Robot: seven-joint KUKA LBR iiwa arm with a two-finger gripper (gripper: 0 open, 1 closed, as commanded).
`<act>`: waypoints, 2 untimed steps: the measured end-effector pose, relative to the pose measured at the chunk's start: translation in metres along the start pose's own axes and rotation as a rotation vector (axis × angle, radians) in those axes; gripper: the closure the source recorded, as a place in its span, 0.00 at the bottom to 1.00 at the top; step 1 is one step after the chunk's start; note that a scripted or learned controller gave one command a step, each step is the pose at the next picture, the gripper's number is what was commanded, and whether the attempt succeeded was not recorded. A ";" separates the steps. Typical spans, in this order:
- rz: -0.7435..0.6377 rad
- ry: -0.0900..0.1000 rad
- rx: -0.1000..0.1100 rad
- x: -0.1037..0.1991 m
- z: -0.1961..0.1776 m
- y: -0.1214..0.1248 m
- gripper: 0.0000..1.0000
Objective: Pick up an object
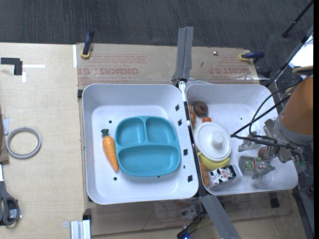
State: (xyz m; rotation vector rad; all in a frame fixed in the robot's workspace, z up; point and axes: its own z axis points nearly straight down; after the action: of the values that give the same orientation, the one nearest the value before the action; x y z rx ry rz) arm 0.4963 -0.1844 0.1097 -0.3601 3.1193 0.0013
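Two white bins sit side by side on the bench. The left bin (94, 148) holds a teal divided plate (148, 146) at its centre, three compartments facing up. A toy carrot (110, 151) lies just beside the plate's left edge, green top toward the bin's far wall, tip toward the near wall.

The right bin (234, 101) holds its things along the left wall and the near edge. A small brown round piece (200, 108) lies near the far left corner, with a bit of orange (206, 119) just beside it. A yellow pot with a white knobbed lid (214, 143) stands against the left wall, upright. A small black-and-white box (222, 176) lies at the near left corner, touching the pot's near side. A green-labelled can (248, 163) lies near the near edge, right of the pot.

The arm (301, 108) enters over the right bin's right wall; black cables run across from it toward the pot. The gripper (263, 167) hangs low over the bin's near right part, just beside the can. Whether its fingers are parted or closed cannot be told, nor whether they touch the can.

On the bench left of the bins lies a grey ring (22, 142), and scissors (8, 208) near the left edge.
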 end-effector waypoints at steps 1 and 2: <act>0.188 -0.004 0.021 -0.037 0.013 0.047 0.00; 0.334 -0.004 0.004 -0.129 0.017 0.046 0.00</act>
State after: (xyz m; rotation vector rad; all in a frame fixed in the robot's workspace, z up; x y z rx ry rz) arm 0.6114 -0.1107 0.0929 0.1640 3.1320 -0.0031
